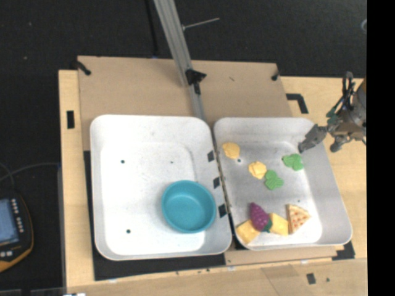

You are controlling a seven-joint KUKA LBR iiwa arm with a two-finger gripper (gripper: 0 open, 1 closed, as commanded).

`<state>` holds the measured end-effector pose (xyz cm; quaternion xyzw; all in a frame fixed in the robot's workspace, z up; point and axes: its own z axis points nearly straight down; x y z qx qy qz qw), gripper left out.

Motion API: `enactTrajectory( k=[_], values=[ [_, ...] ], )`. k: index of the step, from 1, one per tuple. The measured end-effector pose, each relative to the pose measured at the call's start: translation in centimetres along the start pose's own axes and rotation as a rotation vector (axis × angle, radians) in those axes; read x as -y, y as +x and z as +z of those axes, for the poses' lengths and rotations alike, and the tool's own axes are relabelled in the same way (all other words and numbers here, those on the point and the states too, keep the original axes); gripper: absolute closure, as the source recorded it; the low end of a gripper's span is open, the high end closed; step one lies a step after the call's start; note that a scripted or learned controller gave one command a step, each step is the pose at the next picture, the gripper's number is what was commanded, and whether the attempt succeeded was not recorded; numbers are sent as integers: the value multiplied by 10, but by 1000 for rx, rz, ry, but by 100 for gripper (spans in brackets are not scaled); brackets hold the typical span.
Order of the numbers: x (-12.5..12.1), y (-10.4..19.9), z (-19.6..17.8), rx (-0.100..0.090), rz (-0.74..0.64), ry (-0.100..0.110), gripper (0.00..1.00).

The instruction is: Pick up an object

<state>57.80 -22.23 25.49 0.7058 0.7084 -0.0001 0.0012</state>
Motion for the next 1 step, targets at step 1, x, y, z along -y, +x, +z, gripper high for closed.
enactTrajectory(
  k=[1],
  values=[
    [0, 0, 0, 0, 0, 0, 0]
  ],
)
